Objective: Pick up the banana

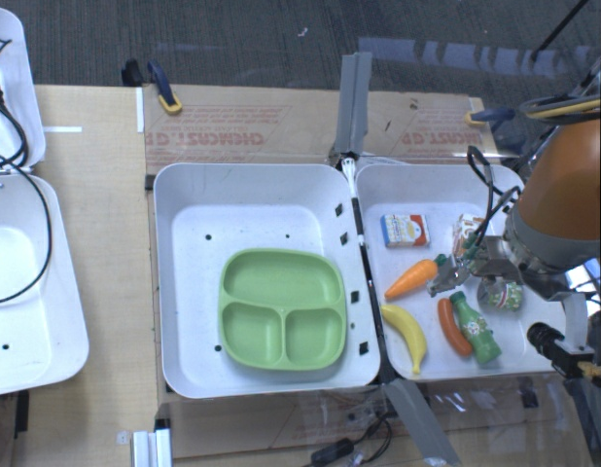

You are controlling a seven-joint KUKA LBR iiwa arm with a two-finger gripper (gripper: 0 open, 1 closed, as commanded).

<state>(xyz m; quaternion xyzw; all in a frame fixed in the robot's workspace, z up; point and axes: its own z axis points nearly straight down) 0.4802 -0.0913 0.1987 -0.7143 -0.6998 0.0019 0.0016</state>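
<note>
The yellow banana (406, 335) lies near the front left corner of the right bin (432, 188), curved and free of contact with the arm. My gripper (454, 272) hangs over the middle of that bin, above and to the right of the banana, close to the green end of an orange carrot (409, 279). Nothing shows in its grasp. The arm's orange band and grey wrist cover the bin's right side.
A red sausage (453, 326) and a green bottle (477, 330) lie just right of the banana. A small white and blue box (405, 230), a clear packet (467, 230) and a can (502, 296) are also in the right bin. The left bin (184, 261) holds a green divided plate (282, 309).
</note>
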